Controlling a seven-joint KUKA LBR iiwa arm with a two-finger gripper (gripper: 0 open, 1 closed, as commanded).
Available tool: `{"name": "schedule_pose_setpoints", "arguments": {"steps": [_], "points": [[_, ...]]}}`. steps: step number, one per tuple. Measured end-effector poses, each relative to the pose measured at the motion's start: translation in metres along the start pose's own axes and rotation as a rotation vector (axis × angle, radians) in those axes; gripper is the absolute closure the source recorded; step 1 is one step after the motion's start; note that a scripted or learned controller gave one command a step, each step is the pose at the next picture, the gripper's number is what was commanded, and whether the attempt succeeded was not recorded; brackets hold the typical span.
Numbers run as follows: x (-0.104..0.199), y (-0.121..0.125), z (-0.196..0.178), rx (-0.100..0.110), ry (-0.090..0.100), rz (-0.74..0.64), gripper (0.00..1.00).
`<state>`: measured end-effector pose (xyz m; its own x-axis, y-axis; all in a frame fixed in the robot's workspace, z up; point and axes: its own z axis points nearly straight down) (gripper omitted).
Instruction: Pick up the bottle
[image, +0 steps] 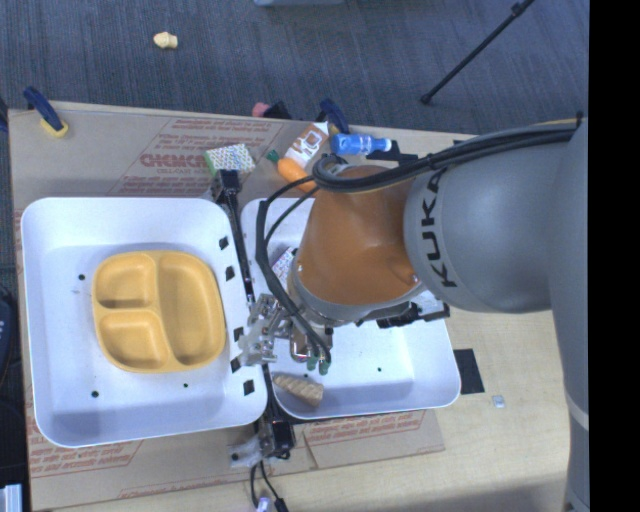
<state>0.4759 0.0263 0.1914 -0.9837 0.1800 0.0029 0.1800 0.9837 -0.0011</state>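
Left white shallow plastic bin (30, 300) held a yellow three-section plastic plate (158, 310), flat and near its middle. The gripper (285, 342) hung low over the seam between the bins, at the near-left part of the right white shallow bin (420, 380); open or closed, couldn't tell. A small beige ridged lump (298, 390) lay just nearer than the gripper, inside the right bin.

The small orange-and-white plastic bottle (303, 150) lay on its side by the right bin's far-left corner, seemingly outside the rim. Its long axis ran diagonally, and it sat well apart from the gripper on the far side. A blue plastic piece (358, 145) sat just to its right. The grey arm (480, 230) covered much of the right bin, and its orange band sat between gripper and bottle, so a far-side reach was likely needed.
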Motion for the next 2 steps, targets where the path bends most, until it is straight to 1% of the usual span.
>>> {"name": "schedule_pose_setpoints", "arguments": {"steps": [1, 2], "points": [[-0.005, -0.021, -0.098, 0.0, -0.005, -0.187, 1.0], [-0.008, 0.005, -0.008, 0.0, 0.0, -0.218, 1.0]]}}
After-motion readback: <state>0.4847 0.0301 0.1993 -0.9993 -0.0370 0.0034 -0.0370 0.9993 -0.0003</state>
